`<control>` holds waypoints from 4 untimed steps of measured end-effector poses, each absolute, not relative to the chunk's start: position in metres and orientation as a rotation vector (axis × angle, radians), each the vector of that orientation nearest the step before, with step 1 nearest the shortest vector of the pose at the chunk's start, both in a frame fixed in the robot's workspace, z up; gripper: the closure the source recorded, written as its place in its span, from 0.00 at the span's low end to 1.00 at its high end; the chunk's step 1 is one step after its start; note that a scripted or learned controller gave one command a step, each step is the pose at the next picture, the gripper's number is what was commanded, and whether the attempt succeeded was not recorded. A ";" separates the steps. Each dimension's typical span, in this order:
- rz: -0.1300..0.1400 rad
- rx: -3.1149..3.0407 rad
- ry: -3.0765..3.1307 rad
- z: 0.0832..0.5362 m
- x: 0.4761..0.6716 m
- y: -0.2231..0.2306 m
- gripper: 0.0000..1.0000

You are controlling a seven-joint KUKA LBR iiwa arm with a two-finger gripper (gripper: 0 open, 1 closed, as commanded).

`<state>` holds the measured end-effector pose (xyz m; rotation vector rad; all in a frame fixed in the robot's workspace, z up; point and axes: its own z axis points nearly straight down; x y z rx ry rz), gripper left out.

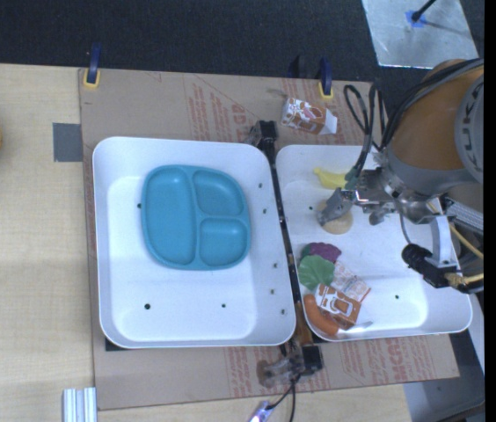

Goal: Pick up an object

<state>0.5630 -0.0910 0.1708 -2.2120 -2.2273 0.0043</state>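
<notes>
The tool (pixel 336 211) is hanging just above a tan round thing (pixel 339 223) in the right bin (pixel 406 319). I cannot tell how it is set. Nothing is being lifted yet.

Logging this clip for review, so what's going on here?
A grey and orange robot arm reaches in over the right bin, its gripper low beside a small tan round piece and a yellow item. Nothing visibly sits between its fingers. A purple, green and orange pile with a snack packet lies at the bin's near end. The left bin holds a blue divided plate.
</notes>
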 end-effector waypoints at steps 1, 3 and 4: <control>0.005 -2.217 -2.224 0.091 0.601 -0.140 0.00; 0.005 -2.215 -2.224 0.116 0.555 -0.149 0.00; 0.005 -2.214 -2.227 0.092 0.602 -0.127 0.00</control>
